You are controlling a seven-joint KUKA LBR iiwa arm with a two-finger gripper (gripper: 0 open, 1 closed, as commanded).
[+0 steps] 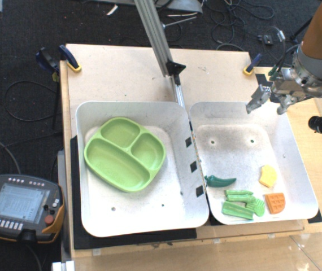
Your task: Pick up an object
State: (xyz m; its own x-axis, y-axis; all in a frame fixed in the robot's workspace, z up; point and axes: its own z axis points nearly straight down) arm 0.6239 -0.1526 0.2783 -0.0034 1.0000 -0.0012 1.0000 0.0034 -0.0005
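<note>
So the grey two-finger gripper (pixel 268 101) is hanging over the far right corner of the right-hand shallow white bin (pixel 229 140), fingers spread apart with nothing between them. All the pickable stuff sits well away from it, bunched at the near end of that bin.

Count in that bin, as best I can tell: 1 dark green pepper-shaped plastic toy (pixel 220 180) close to the divider, 2 light green ridged plastic pieces, the upper one (pixel 239 195) and the bigger lower one (pixel 243 209) just beside each other (could be more pieces, they blur together), 1 pale yellow wedge-shaped chunk (pixel 268 176), and 1 orange square waffle-like block (pixel 274 202) touching or nearly touching the green pile.

The left-hand white bin (pixel 93 208) has just 1 thing, a lime green plastic plate with 3 compartments (pixel 125 153).

My guess on handling: these all look like light, stiff toy food, so weight is no issue, but smooth plastic probably slips. The yellow wedge sits apart from everything, so it looks like the easiest grab, pinched across its narrow sides. The orange block is crowded by the green pieces, so a finger could bump a neighbour. The plate looks too wide and flat except at its rim.
</note>
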